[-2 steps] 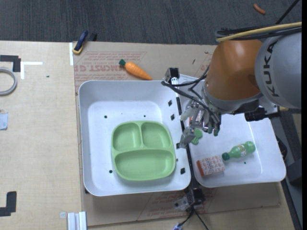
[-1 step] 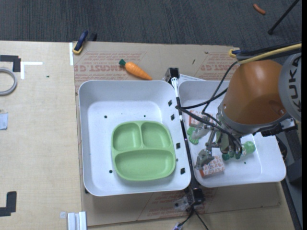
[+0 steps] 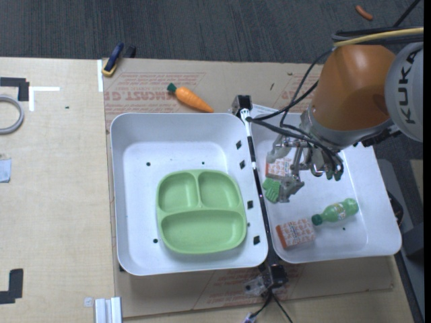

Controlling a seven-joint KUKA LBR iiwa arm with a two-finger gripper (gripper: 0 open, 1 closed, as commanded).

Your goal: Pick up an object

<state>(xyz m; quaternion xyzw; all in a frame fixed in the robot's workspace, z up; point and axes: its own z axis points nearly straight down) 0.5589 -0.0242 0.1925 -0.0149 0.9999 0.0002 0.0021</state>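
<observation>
Dark carpet runs behind a bench (image 3: pixel 54 200) topped with cardboard, and on it sit two shallow white bins side by side. From the right the arm (image 3: pixel 353 86) reaches in over the right bin (image 3: pixel 377 237), and its pincer (image 3: pixel 296 170) hangs low above that bin's left half, close to the wall shared with the left bin (image 3: pixel 135 247). Whether the pincer is wide or narrow, I cannot tell; cables and metal parts blur together there, and nothing can be made out as gripped. Just beside and slightly below the pincer, on its left, lies a small green item (image 3: pixel 271 192), with a pale, red-marked packet (image 3: pixel 277 167) at the pincer's own level, too cluttered to say if either touches it. Further below and to the right of the pincer lies a green bottle (image 3: pixel 335 212), its long axis slanting up to the right, cap end toward the lower left. Touching or nearly touching that cap end, directly below the pincer, is a red-and-white pouch (image 3: pixel 295 233). Far to the pincer's left, a green divided plate (image 3: pixel 201 212) rests in the left bin, and a toy carrot (image 3: pixel 190 97) lies on the cardboard beyond it. By my reading the green item is the nearest candidate, needing only a short drop and a slight leftward shift; the bottle would call for a move down-right with the jaws set across its slanted axis.
</observation>
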